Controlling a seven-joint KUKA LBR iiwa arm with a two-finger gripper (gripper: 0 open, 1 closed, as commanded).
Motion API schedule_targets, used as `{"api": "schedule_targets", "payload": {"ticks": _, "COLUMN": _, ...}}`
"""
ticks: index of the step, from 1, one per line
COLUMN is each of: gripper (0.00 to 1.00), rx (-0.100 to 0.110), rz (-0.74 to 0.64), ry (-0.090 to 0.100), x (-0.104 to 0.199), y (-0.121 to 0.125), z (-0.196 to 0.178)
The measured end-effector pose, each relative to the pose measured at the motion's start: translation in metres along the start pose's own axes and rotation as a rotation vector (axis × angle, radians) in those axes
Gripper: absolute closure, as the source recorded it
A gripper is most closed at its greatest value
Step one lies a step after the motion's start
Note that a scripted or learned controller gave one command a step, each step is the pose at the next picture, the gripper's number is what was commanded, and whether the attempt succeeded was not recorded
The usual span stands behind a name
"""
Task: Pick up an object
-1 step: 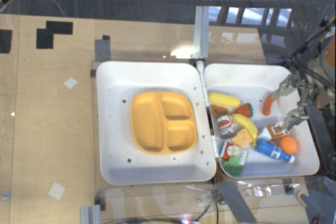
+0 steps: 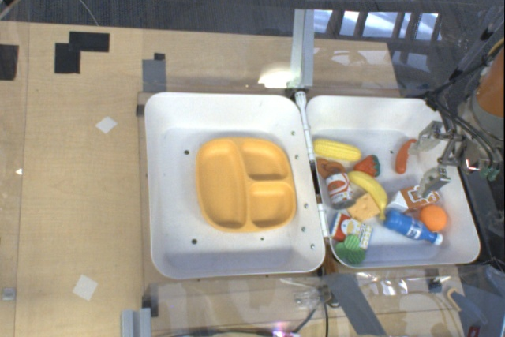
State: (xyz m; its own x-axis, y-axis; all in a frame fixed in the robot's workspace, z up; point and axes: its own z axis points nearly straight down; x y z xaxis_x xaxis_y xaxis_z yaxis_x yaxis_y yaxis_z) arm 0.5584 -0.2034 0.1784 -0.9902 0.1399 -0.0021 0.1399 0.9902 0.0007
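While reaching from the right, fingers [image 2: 434,160] hang spread over right bin [image 2: 465,245].

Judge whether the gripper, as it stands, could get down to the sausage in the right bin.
Probably yes. The gripper hangs just right of the sausage, which lies alone on bare bin floor, nothing on top.

**Claw over the crowded right bin**

Two white bins sit side by side on the counter [image 2: 71,193]. The left bin [image 2: 170,249] carries a yellow divided tray [image 2: 245,183]. The right bin [image 2: 465,245] is packed: a corn cob [image 2: 337,148] up top, a strawberry [image 2: 367,165], a banana [image 2: 369,189], a red sausage [image 2: 403,156], a blue bottle [image 2: 410,226] and an orange [image 2: 433,217] just beside it. From the right, the claw [image 2: 436,156] hangs over the bin's right side, above the orange, nothing between its two fingers.
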Motion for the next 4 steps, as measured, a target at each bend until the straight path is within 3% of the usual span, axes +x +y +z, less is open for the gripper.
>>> {"api": "schedule_targets", "payload": {"ticks": 1, "gripper": 0.00, "rx": 0.000, "rz": 0.465, "ry": -0.014, "x": 0.041, "y": -0.008, "z": 0.089}}
{"api": "schedule_targets", "payload": {"ticks": 2, "gripper": 0.00, "rx": -0.001, "rz": 0.716, "ry": -0.008, "x": -0.010, "y": 0.000, "z": 0.083}}
{"api": "schedule_targets", "payload": {"ticks": 3, "gripper": 0.00, "rx": -0.001, "rz": 0.730, "ry": -0.010, "x": -0.020, "y": 0.001, "z": 0.047}}
{"api": "schedule_targets", "payload": {"ticks": 4, "gripper": 0.00, "rx": -0.002, "rz": 0.941, "ry": -0.008, "x": -0.052, "y": 0.008, "z": 0.091}}
